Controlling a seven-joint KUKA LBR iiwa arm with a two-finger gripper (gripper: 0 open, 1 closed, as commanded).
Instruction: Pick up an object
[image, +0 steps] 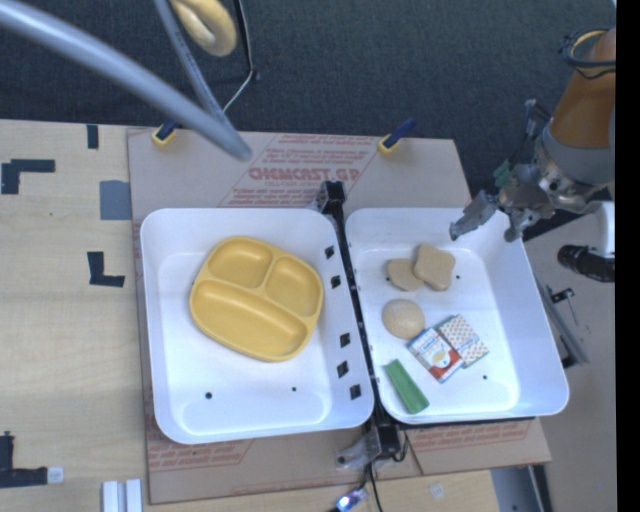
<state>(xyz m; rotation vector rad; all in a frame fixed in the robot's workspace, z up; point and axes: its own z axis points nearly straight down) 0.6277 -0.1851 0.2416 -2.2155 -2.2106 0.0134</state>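
**A:** Where is the arm?

**B:** At the right edge, above the right bin's (530, 300) far corner. Its gripper (490, 220) hangs over the bin's rim with the two fingers spread apart and nothing between them.

**A:** What lies in that bin?

**B:** Two tan biscuit-like pieces (423, 268) touching each other near the middle, a pale round piece (403, 318) just below them, a small patterned carton (448, 347) to its right, and a green block (406, 386) near the front edge.

**A:** And the left bin (165, 300)?

**B:** A yellow tray (257, 297) with compartments, lying flat.
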